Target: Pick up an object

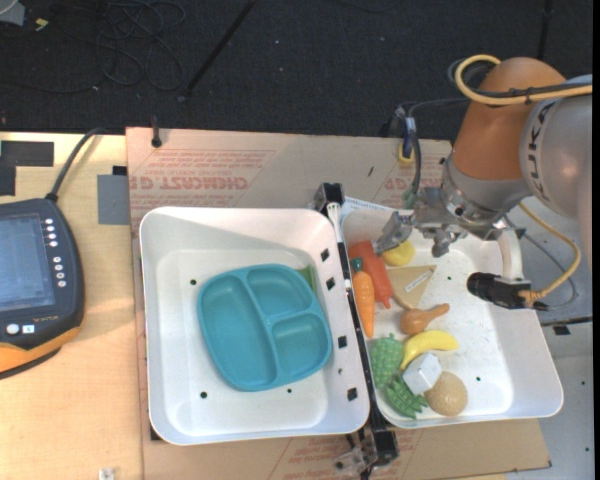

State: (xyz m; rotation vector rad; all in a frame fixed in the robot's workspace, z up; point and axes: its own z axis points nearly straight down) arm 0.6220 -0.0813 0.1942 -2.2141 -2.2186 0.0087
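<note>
gripper: over the far end of the right bin, hanging from the arm that comes in from the right
fingers: spread apart, nothing between them
nearest pick candidate: yellow piece – just below the fingertip on the divider side, touching or nearly so, can't tell which
beside it: red-orange piece toward the divider, tan wedge on the near side, both close against the yellow piece
carrot: along the divider wall, tight beside the red-orange piece
mid bin: brown drumstick-shaped piece, thin end pointing away from the divider; banana just nearer the camera
near end: green leafy piece against the divider, white block resting against it, tan round piece touching the block
crowding: all items bunched on the divider half of the right bin – bare floor on the half away from the divider
left bin: teal divided plate lying flat, slightly rotated, well apart from the gripper
under the bins: cardboard sheet
off to the left: handheld screen unit on the bench, cable trailing from it, well apart from both bins
</note>
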